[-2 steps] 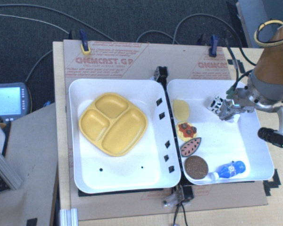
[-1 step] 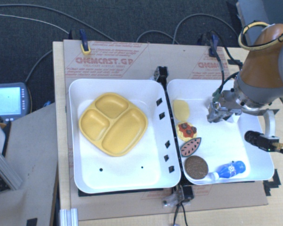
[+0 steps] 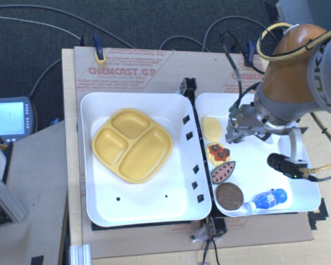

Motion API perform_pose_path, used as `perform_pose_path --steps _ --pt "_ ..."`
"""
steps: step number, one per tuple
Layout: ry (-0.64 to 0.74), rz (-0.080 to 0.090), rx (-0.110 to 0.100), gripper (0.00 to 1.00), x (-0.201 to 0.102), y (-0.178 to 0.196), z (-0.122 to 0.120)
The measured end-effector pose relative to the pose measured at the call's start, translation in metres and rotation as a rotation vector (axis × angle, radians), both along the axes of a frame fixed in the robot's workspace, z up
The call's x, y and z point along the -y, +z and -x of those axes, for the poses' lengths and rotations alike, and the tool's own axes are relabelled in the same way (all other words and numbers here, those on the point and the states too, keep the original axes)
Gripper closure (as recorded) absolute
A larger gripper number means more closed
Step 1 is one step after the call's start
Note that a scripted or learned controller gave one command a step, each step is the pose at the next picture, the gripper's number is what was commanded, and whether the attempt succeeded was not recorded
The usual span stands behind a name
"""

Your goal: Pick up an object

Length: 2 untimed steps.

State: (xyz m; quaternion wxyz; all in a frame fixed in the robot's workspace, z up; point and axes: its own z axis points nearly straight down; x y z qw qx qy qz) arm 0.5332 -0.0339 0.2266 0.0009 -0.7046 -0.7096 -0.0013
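Nothing is lifted yet, as far as I am able to judge: every object in the right bin (image 3: pixel 311 200) is lying on the white floor, and none is sitting between my fingers. I am reaching in from the right, with my orange band above the wrist, and my gripper (image 3: pixel 235 132) is hanging over the far left part of the right bin. Its dark tip is blurred against the linkage, so I cannot tell whether it is spread or pressed together.

Candidates are lined up along the left wall of that bin. Farthest is a pale yellow piece (image 3: pixel 212 128), just left of my gripper. Nearer comes a small red and yellow item (image 3: pixel 217 153), then a red slice with dark seeds (image 3: pixel 223 171), then a brown disc (image 3: pixel 230 195) at the near left corner. A blue bottle (image 3: pixel 268 199) is lying on its side near the front wall, just right of the disc.

The left bin (image 3: pixel 99 203) is holding a yellow divided tray (image 3: pixel 132 145), well apart from my gripper.

So the whole task is still waiting: choosing a piece, coming down on it, gripping and raising it. I am judging the yellow piece the likeliest target, being closest.
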Motion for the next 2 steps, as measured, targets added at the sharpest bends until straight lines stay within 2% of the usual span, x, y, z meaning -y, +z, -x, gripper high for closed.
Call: perform_pose_path --steps 1,2 --pt "-0.001 0.000 -0.003 1.00 -0.044 0.002 0.005" --pt "0.000 0.000 -0.005 1.00 -0.102 -0.009 0.008"
